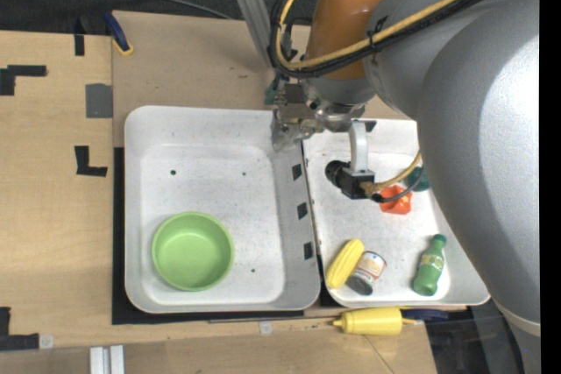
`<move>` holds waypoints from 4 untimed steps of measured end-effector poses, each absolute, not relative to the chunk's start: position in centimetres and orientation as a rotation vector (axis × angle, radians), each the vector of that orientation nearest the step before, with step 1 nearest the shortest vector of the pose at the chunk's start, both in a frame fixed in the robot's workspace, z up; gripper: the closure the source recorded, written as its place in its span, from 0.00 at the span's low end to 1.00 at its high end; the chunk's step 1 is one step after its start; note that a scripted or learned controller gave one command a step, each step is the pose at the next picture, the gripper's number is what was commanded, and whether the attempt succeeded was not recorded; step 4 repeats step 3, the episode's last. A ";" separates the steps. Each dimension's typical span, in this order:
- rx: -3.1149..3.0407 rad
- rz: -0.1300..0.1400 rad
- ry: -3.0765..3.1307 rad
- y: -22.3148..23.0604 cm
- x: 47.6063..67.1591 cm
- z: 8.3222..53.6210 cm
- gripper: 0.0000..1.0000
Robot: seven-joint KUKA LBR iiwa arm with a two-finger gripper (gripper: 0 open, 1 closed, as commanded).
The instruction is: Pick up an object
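two white bins [140, 136]; gripper [289, 131] over their divider (finger state can't be told).

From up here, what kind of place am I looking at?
Probably a robot lab's test bench, not a kitchen: a big grey arm reaches over two white bins, which hold toy-like items such as a green bowl and small green bottle.

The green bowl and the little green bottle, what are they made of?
The round light-green bowl looks like matte plastic: one even colour, soft sheen, smooth rounded rim. The small dark-green bottle with its lighter cap seems glossy plastic too, probably a toy, judging by a bright highlight. Neither is certain.
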State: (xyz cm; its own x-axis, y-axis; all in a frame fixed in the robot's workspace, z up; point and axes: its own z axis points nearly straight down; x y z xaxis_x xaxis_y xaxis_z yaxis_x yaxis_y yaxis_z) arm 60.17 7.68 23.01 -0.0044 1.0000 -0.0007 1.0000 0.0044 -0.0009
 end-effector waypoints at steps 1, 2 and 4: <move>-2.217 0.004 -2.224 10.0 60.9 21.8 1.00; -2.220 0.000 -2.223 10.0 60.8 23.9 1.00; -2.220 0.004 -2.223 10.0 60.8 23.8 0.00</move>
